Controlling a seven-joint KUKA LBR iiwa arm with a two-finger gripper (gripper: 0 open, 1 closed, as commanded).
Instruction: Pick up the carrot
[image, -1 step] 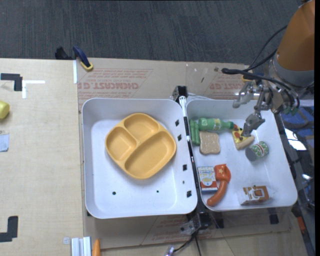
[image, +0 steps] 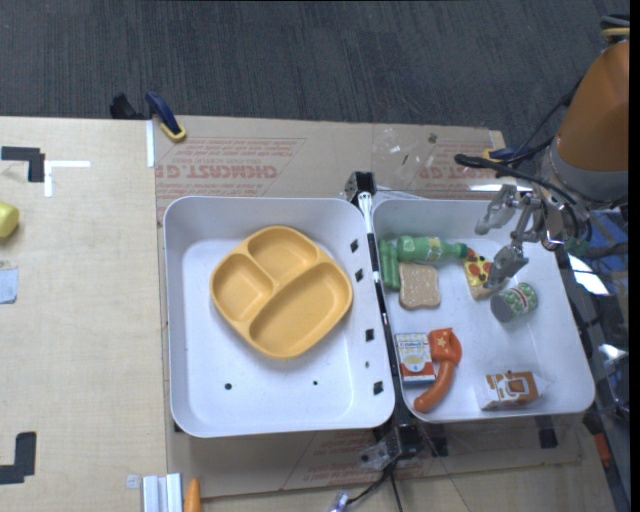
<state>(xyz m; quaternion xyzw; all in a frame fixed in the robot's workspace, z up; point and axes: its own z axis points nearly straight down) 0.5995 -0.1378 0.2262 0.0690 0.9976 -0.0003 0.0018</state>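
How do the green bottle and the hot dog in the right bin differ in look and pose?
The green bottle lies crosswise at the bin's far end; the hot dog lies slanted near the front. The bottle is green and straight, the hot dog reddish and slightly curved. Both are elongated and lie flat in the right bin.

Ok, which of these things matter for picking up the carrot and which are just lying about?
For the job: tool; long orange-red piece, the likeliest carrot, though I cannot be sure.

Lying about: yellow plate, green bottle, bread slice, pizza slice, green can, red carton, brown carton.
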